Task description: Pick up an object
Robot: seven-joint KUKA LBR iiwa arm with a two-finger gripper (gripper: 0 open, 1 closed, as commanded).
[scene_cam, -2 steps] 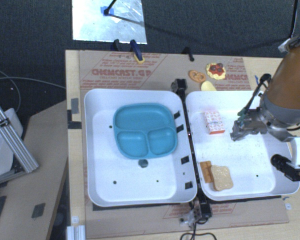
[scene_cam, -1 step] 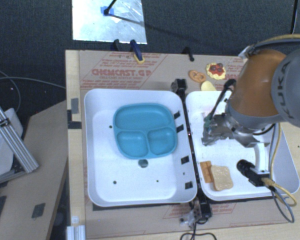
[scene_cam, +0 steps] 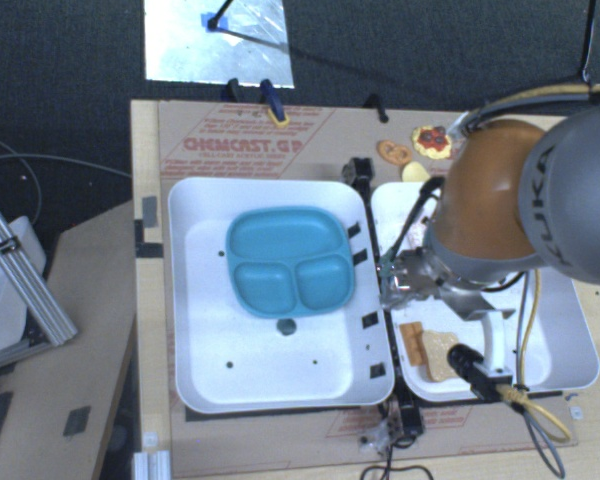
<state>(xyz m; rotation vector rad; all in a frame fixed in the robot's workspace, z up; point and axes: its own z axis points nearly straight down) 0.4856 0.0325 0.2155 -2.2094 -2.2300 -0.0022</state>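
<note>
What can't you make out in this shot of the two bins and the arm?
- Gripper: the arm's wrist covers it in the camera view, so finger state is unreadable.
- Right bin: the arm hides most of its floor.
- Tan food pieces: partly under the arm, too small to identify.
- Small dark object below the blue tray: too small to identify.

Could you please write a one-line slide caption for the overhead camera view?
KUKA arm reaching over the right bin beside toast-like food pieces, with a blue divided plate lying in the left bin.
</note>
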